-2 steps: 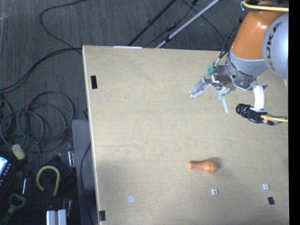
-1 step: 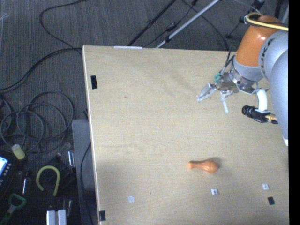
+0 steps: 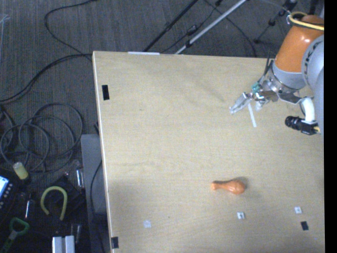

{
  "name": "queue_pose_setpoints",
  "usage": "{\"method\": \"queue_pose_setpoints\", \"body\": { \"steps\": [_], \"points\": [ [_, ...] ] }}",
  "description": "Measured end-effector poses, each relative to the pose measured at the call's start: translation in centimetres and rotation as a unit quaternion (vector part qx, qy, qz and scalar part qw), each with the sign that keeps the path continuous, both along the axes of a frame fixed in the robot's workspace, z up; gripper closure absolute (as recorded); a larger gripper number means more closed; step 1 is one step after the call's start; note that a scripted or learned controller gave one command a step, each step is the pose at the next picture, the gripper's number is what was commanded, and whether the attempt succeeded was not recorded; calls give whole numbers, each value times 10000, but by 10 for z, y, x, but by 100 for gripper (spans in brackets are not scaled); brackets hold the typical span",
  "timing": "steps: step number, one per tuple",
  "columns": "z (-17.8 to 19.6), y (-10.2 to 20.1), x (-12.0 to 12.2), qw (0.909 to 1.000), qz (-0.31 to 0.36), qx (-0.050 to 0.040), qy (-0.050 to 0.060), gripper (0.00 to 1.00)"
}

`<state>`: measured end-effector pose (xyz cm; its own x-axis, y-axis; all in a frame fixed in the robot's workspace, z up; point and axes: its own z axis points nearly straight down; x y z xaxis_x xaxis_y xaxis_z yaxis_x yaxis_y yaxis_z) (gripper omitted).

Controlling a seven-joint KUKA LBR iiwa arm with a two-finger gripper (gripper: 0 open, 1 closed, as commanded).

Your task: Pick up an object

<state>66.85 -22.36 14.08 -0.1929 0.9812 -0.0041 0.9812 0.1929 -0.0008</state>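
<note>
Brightness: I am seeing even, moderate light lying across the pale tan wooden bench top point(image 3: 174, 141), with the dark grey carpeted floor point(image 3: 47, 46) sitting much dimmer around it.
Light source: I am reading it as diffuse and overhead; no lamp is showing.
Shadows: the small orange pear-shaped object point(image 3: 229, 186) is casting only a faint, soft shadow close beneath it.
Glare: the glossy orange band on the grey arm point(image 3: 296, 49) is catching a soft highlight; the bench is giving off no hot spots.
Sharpness: I am getting a soft, low-resolution picture; the silvery two-finger gripper point(image 3: 242, 106) is looking smeared, its outline blurring.
Noise: grain is showing in the dark floor.
</note>
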Motion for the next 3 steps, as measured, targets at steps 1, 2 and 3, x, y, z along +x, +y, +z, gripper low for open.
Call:
{"method": "queue_pose_setpoints", "body": {
  "steps": [1,2,3],
  "points": [
    [-56,2,1,9721,2346,16,0,0],
    [-46,3,2,9722,2343,21,-24,100],
    [46,67,-16,9637,2671,26,-3,100]
  ]
}}
